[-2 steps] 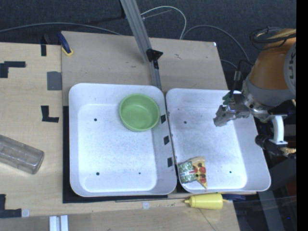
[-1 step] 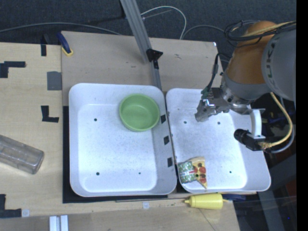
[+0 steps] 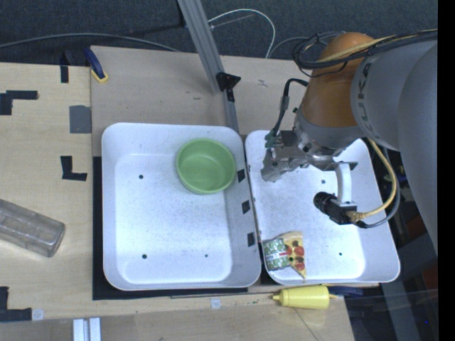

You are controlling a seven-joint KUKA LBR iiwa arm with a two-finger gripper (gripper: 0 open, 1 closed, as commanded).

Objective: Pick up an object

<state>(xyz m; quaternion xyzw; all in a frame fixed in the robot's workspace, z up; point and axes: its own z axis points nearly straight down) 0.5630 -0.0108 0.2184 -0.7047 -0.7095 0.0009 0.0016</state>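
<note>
A green bowl (image 3: pixel 206 165) sits in the left bin (image 3: pixel 135 212), near its back right corner. A small snack packet (image 3: pixel 285 253) with green and red print lies at the front left of the right bin (image 3: pixel 355 254). My gripper (image 3: pixel 274 168) hangs over the back left part of the right bin, close to the divide between the bins, about a hand's width right of the bowl. The wrist body hides what lies under the gripper.
A yellow bottle (image 3: pixel 304 297) lies on the bench just in front of the right bin. A clear plastic cylinder (image 3: pixel 27 227) rests on the bench at the far left. A grey pole (image 3: pixel 206 38) slants down to the bins' back edge.
</note>
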